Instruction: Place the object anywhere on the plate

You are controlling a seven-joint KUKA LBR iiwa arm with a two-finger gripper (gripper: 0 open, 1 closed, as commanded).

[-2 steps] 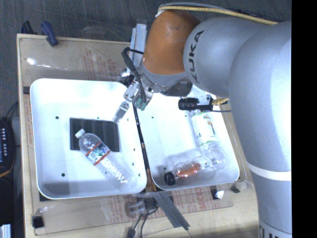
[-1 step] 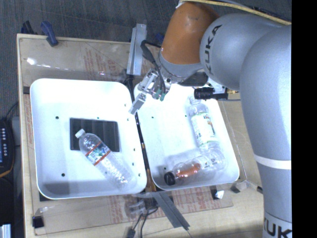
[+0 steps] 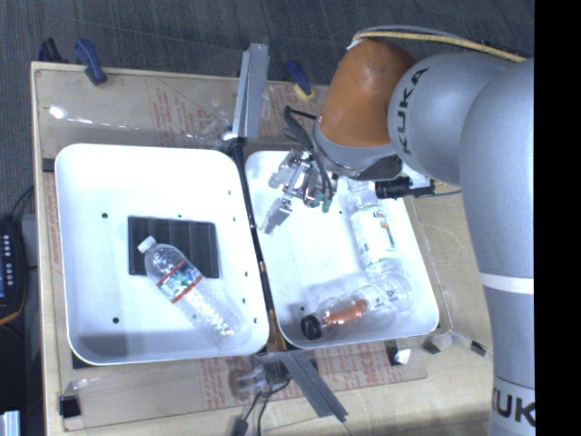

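The left bin (image 3: 91, 180) holds a dark rectangular plate (image 3: 195, 239) near its middle and a clear water bottle (image 3: 186, 289) with a white cap and a red-and-green label. The bottle lies on its side at a slant, its cap end over the plate's lower left corner and its body running off toward the bin's lower right. The right bin (image 3: 300, 262) holds two more clear bottles: one with a white and orange label (image 3: 372, 230) lying along the right wall, and one with a black cap (image 3: 349, 312) lying across the lower end, the two almost touching at the lower right corner. The middle and left of the right bin are bare, as is most of the left bin's upper part. The arm (image 3: 436, 116) comes in from the right over the tabletop (image 3: 136, 89), its gripper (image 3: 295, 189) hanging over the upper left part of the right bin, close to the wall between the bins. Its fingers stand apart with nothing between them.
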